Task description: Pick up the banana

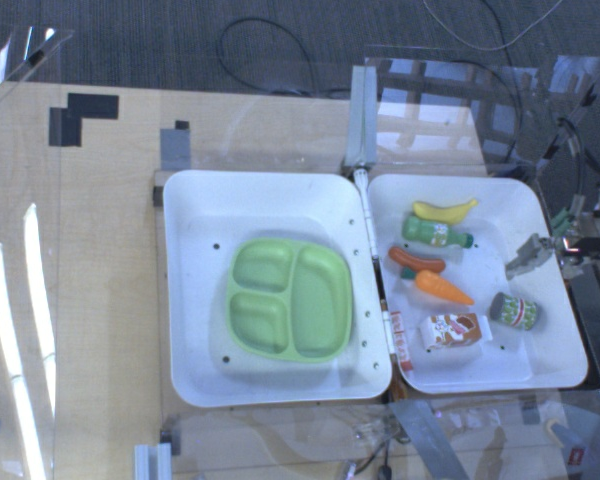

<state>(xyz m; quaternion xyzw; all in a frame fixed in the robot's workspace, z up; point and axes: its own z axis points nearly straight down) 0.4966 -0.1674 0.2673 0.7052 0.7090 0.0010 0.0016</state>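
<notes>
The banana (445,209) is seen lying at the far end of the right bin (560,368), untouched, its curve pointing toward the back wall. Just beside it, on the near side, a green bottle (436,234) is laid flat, so close that the two may be touching; that cannot be told for sure. Below these a sausage (417,259) and a carrot (443,287) are lined up, and nearer the front a small carton (451,330) and a green can (514,312) are found.

The gripper (532,254) is caught at the right side of that same bin, well apart from the banana, with nothing seen in its grasp. Whether it is spread or closed cannot be told from this slant.

In the left bin (180,368) a green divided plate (290,300) is parked, and no part in the task is expected of it.

The step in hand is judged to be the approach: nothing has been grasped yet. For the next move, the gripper would need to be carried across the bin toward the back and brought down over the banana's middle. Care is called for on the bottle side, where little room is left, so a grasp set across the banana's narrow width, from the open far side, is likely the safer choice.
</notes>
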